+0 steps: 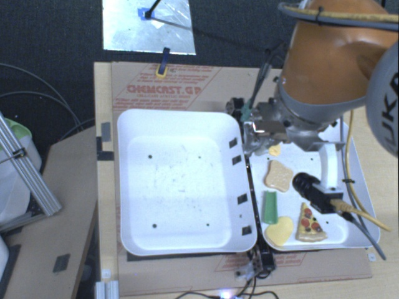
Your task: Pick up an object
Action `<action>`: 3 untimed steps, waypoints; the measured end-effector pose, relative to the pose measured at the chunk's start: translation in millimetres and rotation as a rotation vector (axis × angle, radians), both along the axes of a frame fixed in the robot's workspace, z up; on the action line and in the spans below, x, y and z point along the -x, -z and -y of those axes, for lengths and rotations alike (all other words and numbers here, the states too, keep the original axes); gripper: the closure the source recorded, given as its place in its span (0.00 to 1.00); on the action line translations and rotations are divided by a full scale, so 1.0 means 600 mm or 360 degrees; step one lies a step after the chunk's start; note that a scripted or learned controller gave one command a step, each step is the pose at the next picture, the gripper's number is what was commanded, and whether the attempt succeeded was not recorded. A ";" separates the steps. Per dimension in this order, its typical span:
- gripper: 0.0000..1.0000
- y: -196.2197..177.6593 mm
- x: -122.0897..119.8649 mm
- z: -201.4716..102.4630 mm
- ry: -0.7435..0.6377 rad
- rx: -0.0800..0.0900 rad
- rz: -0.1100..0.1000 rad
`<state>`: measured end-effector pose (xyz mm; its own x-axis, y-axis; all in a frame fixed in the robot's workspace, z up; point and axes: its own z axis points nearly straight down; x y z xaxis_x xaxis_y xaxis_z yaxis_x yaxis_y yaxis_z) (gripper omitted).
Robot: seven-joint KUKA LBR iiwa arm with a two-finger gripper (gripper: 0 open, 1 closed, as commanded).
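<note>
Gripper [257, 131] of the grey arm [330, 55], seen from above at the far left corner of the right bin [334, 236], close to the seam where it meets the left bin [174, 179]. The wrist and its orange band cover most of the tool, so whether it is released or clenched cannot be told, and nothing is seen grasped in it.

The graspable objects all lie on the floor of the right bin, along its left half. A small yellow piece [274, 149] lies just beside the gripper and may be touching it; the view is too coarse to say. Nearer the camera lies a tan toast-shaped slice [278, 175]. Then comes a green bar [270, 207], lying against the bin's left wall. A pale yellow heart-shaped piece [280, 230] lies at the near left corner, and a toy pizza slice [310, 223] lies just to its right.

Both bins rest on a cardboard sheet [165, 83] with red lettering.
</note>
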<state>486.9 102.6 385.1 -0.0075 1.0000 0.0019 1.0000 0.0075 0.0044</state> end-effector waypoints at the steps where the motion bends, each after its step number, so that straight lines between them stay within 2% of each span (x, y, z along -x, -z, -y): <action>1: 1.00 -0.092 -0.035 0.020 0.0003 0.0001 0.0006; 2: 1.00 -0.106 -0.034 0.019 -0.0007 0.0002 0.0004; 3: 1.00 0.114 -0.047 -0.055 -0.0001 0.0006 -0.0025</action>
